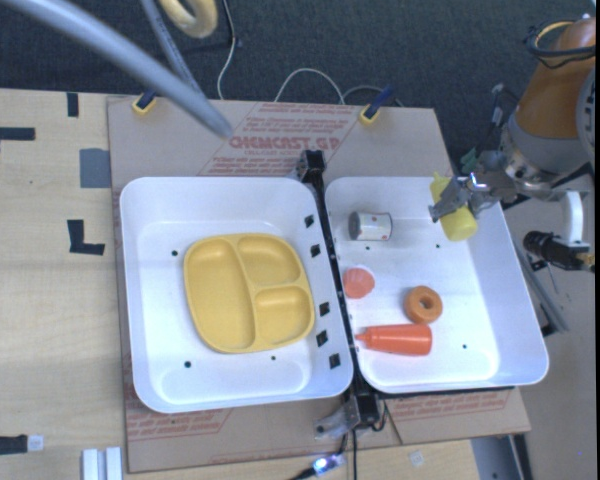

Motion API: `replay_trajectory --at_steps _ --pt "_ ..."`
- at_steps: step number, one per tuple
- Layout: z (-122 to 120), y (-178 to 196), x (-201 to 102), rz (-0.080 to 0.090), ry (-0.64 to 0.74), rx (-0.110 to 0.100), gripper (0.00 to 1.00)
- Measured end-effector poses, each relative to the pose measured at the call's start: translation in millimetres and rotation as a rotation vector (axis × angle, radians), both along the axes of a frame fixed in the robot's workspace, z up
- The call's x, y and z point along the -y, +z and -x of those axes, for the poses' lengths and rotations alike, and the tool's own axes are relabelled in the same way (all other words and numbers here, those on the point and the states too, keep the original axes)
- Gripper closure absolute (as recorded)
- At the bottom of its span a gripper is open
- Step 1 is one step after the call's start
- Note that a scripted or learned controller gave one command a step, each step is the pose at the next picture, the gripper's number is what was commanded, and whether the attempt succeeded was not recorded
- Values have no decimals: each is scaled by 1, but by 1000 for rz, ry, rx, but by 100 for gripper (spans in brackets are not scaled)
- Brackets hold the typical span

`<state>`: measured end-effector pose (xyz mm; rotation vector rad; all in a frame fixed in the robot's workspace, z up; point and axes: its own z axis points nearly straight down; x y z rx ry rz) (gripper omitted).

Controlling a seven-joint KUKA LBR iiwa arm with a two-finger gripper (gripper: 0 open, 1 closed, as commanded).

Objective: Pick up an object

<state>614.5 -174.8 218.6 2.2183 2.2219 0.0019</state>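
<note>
Camera view: claw (458,204) at right bin (500,353) far edge, fingers closed on yellow block (458,220), block above bin floor. Below: small can (370,226), pink disc (358,284), donut (423,305), orange bottle (395,340). Left bin (140,298): yellow divided plate (248,291).

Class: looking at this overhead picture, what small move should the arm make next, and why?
Probably lift slightly. The gripper sits at the right bin's upper right corner with a yellow object at its tip; a small rise would test whether it comes along.
</note>
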Motion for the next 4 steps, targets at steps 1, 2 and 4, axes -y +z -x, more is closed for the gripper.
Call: replay_trajectory --at_steps 1,2,4 --pt "-5 -7 -54 -2 4 -4 100" --pt "-3 5 -108 -3 5 -3 100" --pt "8 -1 -223 -2 5 -6 100"
